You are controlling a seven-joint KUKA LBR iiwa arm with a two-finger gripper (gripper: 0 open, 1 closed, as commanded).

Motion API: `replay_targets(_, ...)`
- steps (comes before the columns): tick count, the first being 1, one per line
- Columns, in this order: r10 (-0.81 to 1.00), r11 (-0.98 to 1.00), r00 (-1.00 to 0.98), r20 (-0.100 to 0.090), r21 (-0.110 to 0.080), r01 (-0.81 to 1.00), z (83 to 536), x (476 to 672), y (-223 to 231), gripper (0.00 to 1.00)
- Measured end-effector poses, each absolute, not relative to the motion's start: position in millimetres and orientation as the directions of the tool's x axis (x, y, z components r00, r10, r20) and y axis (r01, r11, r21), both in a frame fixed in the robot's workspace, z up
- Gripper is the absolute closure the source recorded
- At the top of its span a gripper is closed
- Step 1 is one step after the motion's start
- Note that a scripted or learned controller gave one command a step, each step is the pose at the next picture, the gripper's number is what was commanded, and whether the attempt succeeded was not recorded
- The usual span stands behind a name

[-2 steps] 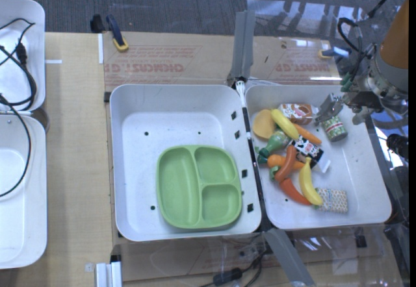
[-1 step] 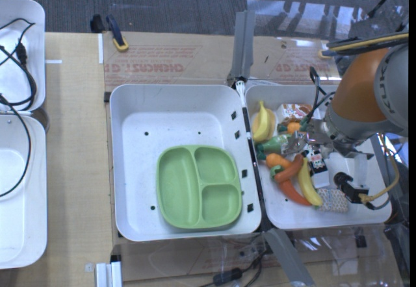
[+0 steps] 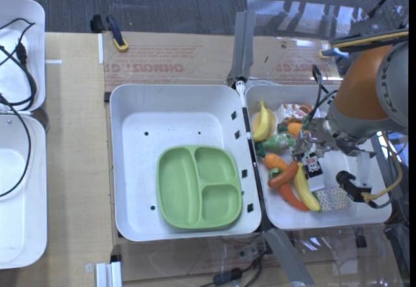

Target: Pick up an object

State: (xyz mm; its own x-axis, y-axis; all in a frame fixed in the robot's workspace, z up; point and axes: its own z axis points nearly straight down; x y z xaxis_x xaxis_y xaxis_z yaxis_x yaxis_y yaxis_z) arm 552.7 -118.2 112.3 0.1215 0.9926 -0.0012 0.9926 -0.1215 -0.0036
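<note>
Camera view is looking down on the bench point(image 3: 71, 149), and we're seeing two white bins sitting side by side. Left bin point(image 3: 130, 149) is holding just a green divided plate point(image 3: 198, 186), lying flat toward its front right corner. Right bin point(image 3: 383, 211) is where the pile is sitting: a yellow banana point(image 3: 262, 122) near the divider, a second banana point(image 3: 305, 189) further front, an orange carrot-looking piece point(image 3: 273, 161) and a red pepper-ish one point(image 3: 290, 193) crowding in between, all touching or overlapping.

These are looking like plastic toy food to us (so light, stiff, smooth and probably slippery). We're guessing the front banana is the easiest pick, taken across its middle where it's narrowest.

The end effector point(image 3: 311, 149) is hanging low over the pile, just beside that banana, but we can't tell whether it's open or closed, and nothing is visibly gripped.
</note>
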Motion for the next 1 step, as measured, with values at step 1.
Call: replay_targets(1, 0.992, -0.125, 0.125, -0.002, -0.002, 0.992, 256.3, 573.6, -87.1, 1.0)
